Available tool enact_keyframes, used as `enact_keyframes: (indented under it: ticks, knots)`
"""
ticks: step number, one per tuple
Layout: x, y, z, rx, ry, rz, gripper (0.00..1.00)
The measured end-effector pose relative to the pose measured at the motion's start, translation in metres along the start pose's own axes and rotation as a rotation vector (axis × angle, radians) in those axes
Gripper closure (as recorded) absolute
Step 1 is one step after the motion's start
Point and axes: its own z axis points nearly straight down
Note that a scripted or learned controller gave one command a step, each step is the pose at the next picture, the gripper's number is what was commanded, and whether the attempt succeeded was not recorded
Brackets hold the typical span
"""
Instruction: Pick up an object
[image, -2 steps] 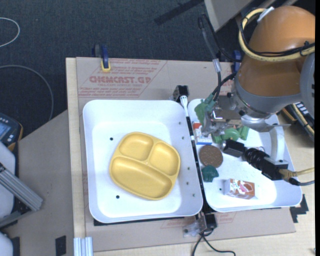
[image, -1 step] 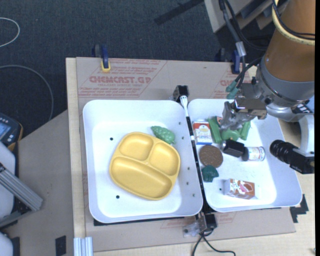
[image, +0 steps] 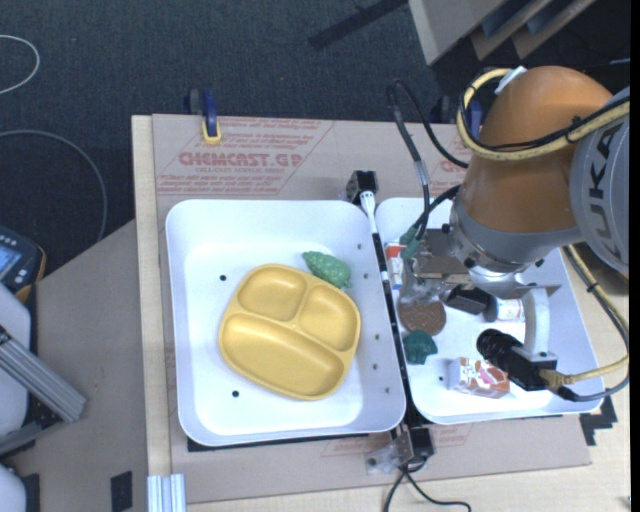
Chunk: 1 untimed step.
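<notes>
My gripper (image: 424, 290) hangs low over the left part of the right bin (image: 560, 400), under the grey and orange wrist. Just below it lies a brown round object (image: 424, 317). A teal lump (image: 418, 346) rests a little nearer the front, by the bin's left wall. A red and white packet (image: 481, 377) lies toward the front of the same bin. A small red and green item (image: 396, 256) sits at the gripper's left, against the wall. The arm hides much of the right bin's back half.
The left bin (image: 190, 300) holds a yellow divided plate (image: 290, 330) and a green crumpled object (image: 328, 267) at the plate's far right corner. A black ridge (image: 385, 290) divides the two bins. Cardboard (image: 240, 150) covers the bench behind them.
</notes>
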Motion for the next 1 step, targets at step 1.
enact_keyframes:
  ticks: [1]
  knots:
    - [-0.0050, -0.0072, -0.0938, -0.021, 0.002, -0.002, 1.00]
